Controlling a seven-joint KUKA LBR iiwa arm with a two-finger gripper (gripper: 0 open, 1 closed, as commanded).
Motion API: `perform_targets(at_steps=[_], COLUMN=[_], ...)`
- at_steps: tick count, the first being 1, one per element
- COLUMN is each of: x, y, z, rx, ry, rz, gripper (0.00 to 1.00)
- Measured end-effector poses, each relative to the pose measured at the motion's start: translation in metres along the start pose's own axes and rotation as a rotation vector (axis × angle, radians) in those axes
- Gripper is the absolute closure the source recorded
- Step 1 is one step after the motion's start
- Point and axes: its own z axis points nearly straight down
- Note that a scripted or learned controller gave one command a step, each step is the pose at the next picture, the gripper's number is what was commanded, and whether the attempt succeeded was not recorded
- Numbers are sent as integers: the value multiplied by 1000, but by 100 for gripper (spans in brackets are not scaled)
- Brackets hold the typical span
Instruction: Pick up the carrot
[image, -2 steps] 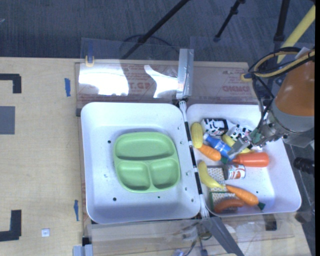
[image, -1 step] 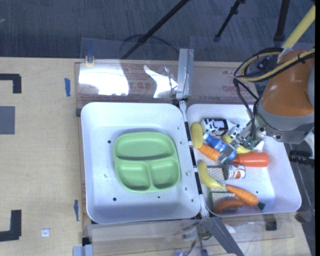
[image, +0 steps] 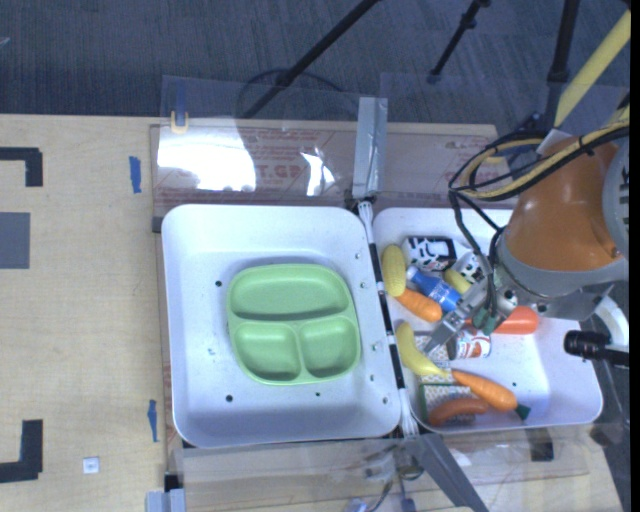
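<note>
Two shallow white bins are seen side by side on the wooden counter (image: 80, 300). In the left bin (image: 200, 240), a green three-compartment plastic tray (image: 293, 322) is placed near the centre. In the right bin (image: 570, 395), the long orange carrot with a green tip (image: 485, 389) is found lying flat near the front wall, just beside a yellow banana (image: 417, 353). The tool (image: 455, 325) is positioned low over a cluster of small items, above the carrot; whether it is wide or narrow cannot be told. Nothing is seen held.
</note>
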Motion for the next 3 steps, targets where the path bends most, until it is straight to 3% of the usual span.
perform_targets(at_steps=[1,2,3], x=[-36,-35,-36], y=[3,3,5], z=[-87,-87,-98], rx=[-3,-3,-8], ry=[-7,-6,-13], rz=[-486,-486,-485], gripper=[0,0,100])
